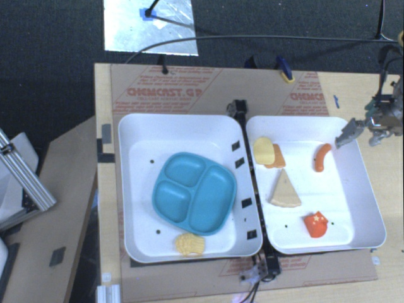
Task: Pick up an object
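Note:
The right bin [363, 188] holds a yellow and orange block [267, 152], an orange sausage [322, 157], a beige wedge [285, 190] and a red-orange piece [315, 225]. My gripper [362, 136] hangs over that bin's far right corner, just right of the sausage and apart from it. It is open, with nothing between its fingers. In the left bin [136, 169] lie a blue compartment plate [194, 193] and a small yellow lumpy piece [190, 243].
The two bins meet at a black-clipped divider [247, 182]. Both rest on a cardboard sheet [189, 90] on the bench. A foil sheet [149, 17] lies on the dark floor behind, and a cable [284, 38] runs across the back.

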`<state>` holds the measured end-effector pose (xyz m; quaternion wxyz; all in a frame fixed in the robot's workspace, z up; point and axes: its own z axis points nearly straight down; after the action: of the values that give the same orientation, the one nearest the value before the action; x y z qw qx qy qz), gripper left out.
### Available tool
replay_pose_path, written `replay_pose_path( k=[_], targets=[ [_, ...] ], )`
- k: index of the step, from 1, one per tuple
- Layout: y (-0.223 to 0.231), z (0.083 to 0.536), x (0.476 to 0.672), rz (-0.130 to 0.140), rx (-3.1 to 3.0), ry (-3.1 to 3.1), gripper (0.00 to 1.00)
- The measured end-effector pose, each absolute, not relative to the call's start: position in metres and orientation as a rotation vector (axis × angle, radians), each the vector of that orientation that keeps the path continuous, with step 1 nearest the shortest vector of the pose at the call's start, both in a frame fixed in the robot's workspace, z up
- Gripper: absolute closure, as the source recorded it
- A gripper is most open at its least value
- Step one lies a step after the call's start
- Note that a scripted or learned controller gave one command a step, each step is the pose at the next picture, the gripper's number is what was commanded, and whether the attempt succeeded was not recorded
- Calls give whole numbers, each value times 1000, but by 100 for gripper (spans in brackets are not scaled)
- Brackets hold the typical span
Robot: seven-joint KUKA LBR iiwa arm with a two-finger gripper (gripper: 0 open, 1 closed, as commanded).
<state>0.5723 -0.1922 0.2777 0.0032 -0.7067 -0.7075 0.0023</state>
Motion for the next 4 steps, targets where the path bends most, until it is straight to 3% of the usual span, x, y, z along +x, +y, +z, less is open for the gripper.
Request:
replay_pose_path(
  k=[1, 4],
  targets=[
    [-192, 283, 574, -1, -2218, -2227, 0],
    [-196, 118, 575, 2, -2219, -2222, 0]
  ],
)
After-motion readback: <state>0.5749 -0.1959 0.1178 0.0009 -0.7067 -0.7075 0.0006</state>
